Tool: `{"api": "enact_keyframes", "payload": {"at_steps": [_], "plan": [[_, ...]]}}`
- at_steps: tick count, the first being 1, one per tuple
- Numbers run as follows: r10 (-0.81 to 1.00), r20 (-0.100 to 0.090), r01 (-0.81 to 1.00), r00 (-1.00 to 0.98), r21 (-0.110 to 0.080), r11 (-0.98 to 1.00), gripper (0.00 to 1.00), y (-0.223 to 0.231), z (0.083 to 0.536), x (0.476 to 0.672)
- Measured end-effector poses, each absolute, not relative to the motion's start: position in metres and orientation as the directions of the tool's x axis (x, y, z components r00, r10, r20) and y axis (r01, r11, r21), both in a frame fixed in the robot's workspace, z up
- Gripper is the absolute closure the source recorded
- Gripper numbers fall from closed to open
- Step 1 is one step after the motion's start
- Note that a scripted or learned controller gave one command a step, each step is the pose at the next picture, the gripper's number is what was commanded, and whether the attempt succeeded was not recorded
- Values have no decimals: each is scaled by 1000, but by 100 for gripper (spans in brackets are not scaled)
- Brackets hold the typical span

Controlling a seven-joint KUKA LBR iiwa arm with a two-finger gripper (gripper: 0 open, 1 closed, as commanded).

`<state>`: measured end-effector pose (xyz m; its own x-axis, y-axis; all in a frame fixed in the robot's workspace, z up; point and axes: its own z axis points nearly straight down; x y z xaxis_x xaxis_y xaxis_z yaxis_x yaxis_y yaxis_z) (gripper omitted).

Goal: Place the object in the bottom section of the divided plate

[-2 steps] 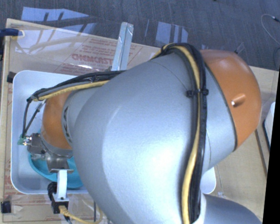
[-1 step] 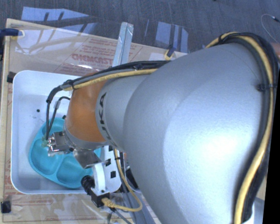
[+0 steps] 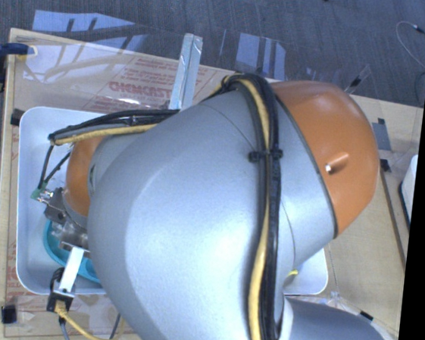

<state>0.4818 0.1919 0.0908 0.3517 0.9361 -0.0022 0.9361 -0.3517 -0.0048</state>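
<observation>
- Camera view: the grey arm (image 3: 214, 219) reaches in from the right and covers most of both bins.
- Its orange band (image 3: 328, 156) sits high on the right, and a black and yellow cable (image 3: 267, 194) runs down the arm's back.
- The gripper (image 3: 60, 218) hangs low over the near-left part of the left-hand bin (image 3: 23, 174), just above a teal divided plate (image 3: 51, 244).
- Only a small curved edge of the plate is visible; the wrist hides its sections, so I cannot tell which is the bottom one.
- I cannot tell whether the gripper is released, clenched or grasping anything, because the arm's bulk and the wrist block that part.
- I cannot tell where the object to be placed lies, since nothing can be made out between the wrist and the plate.
- A clear sheet with red lettering (image 3: 131, 80) lies on the bench (image 3: 385, 223) beyond the bin.
- A blue clamp (image 3: 14, 49) grips the bench's far-left corner.
</observation>
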Motion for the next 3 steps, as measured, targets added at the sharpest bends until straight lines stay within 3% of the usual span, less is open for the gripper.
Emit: {"api": "enact_keyframes", "payload": {"at_steps": [1, 2, 3], "plan": [[936, -1, 936, 352, -3, -352, 0, 192, 92, 483], [743, 17, 743, 669, 5, -670, 0, 193, 97, 481], [415, 2, 415, 910, 2, -910, 0, 214, 96, 480]]}}
